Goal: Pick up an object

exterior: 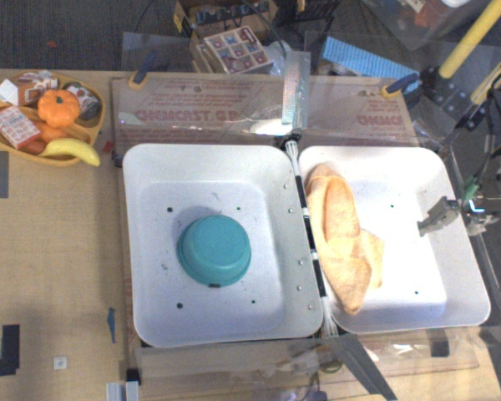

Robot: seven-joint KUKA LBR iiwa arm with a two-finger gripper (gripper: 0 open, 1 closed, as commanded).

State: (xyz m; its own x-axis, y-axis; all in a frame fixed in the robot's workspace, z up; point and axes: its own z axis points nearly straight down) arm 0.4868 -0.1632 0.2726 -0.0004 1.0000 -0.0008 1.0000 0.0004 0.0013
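Gripper (441, 215): at 3 o'clock over the right bin (417, 161); whether it is open or closed, cannot tell; nothing seen in it.
Bread loaf (342, 241): right bin, along its 9 o'clock wall.
Teal bowl (215, 250): upside down, middle of left bin (150, 174).

faint mirrored red lettering on cardboard sheet (202, 114), not legible

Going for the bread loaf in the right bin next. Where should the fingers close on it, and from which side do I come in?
Grip the bread loaf across its narrow width near the middle, coming straight down from above. It lies flat and long against the right bin's left wall, so a side approach from there is likely blocked. The gripper sits over the bin's right part, apart from the loaf.
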